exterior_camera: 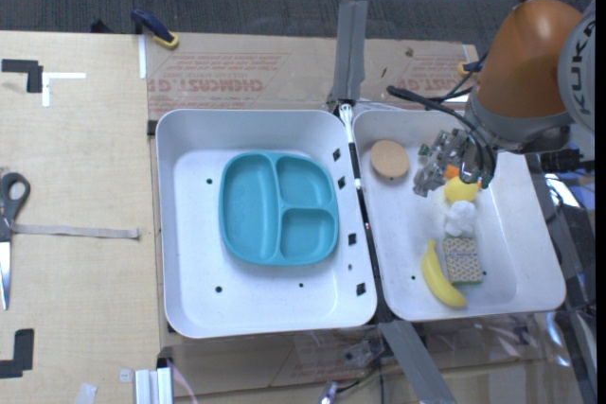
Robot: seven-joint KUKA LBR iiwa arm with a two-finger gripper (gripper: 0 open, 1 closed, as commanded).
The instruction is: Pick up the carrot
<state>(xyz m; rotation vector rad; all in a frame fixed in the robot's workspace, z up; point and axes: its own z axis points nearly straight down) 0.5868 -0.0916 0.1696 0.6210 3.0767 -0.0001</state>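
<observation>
The pale wooden bench (76, 147) is carrying two shallow white plastic bins (180, 232) side by side toward its right edge, with grey-handled scissors (9, 203) lying at its left edge.

Lab bench (76, 156) with taped bins (256, 317)

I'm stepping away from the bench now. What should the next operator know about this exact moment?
Claw: low in the right bin, fingers not readable.
Carrot: a small orange piece right at the claw, beside a yellow item; no grip can be confirmed.
Also in that bin: banana, sponge, white lump, tan disc.
Left bin: teal divided plate.
Done: the approach. Left: confirm the grasp, lift.
</observation>
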